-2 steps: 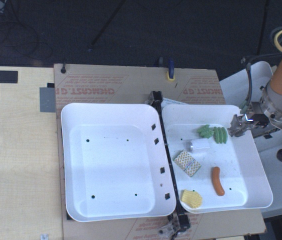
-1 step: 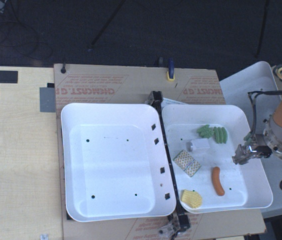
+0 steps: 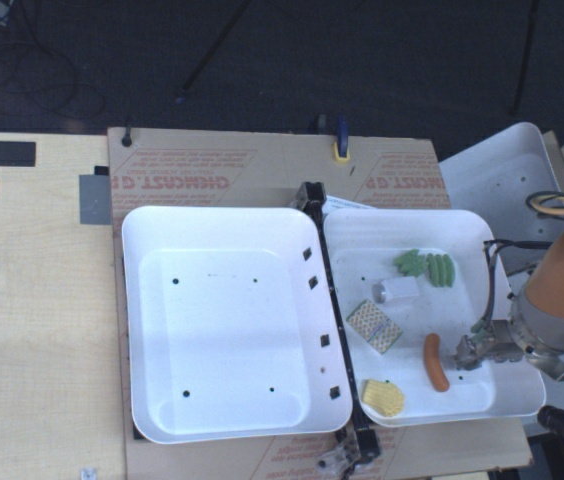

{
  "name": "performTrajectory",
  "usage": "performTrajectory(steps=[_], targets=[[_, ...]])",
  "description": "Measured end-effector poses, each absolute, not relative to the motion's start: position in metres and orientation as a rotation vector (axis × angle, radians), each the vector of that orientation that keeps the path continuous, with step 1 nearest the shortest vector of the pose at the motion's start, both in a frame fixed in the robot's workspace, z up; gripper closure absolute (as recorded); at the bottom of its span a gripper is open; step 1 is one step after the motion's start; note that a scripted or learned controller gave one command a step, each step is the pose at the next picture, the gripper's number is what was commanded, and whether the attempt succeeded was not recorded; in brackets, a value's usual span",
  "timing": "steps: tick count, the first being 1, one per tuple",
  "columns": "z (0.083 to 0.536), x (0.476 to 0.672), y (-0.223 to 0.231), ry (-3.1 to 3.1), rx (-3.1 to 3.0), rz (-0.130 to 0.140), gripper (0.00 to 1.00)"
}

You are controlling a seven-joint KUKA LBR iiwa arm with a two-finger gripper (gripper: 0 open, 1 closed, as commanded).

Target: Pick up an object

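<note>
Sausage (image 3: 435,362) lies just left of the hand (image 3: 469,353); its grip state I cannot tell.

A single fixed camera sits high above the table (image 3: 32,308), looking down at a slant and far enough back to take in both white bins whole, the left bin (image 3: 142,268) and the right bin (image 3: 467,226), with dark floor beyond the far edge. The arm (image 3: 552,298) enters from the right side of the view.

Two white bins (image 3: 224,230) are sitting here, five objects lying in the right bin (image 3: 462,230): one green toy (image 3: 426,266), one sausage (image 3: 435,362), one checkered block (image 3: 374,325), one yellow piece (image 3: 384,398), one pale cylinder (image 3: 398,290).
</note>
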State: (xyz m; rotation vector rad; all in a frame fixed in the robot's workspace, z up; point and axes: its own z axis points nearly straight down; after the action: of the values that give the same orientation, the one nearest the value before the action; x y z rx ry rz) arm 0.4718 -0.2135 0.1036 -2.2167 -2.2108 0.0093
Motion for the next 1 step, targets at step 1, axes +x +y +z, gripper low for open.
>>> performTrajectory(steps=[1], targets=[[0.3079, 0.4779, -0.2084, -2.234, -2.23, -0.011, 1.0]])
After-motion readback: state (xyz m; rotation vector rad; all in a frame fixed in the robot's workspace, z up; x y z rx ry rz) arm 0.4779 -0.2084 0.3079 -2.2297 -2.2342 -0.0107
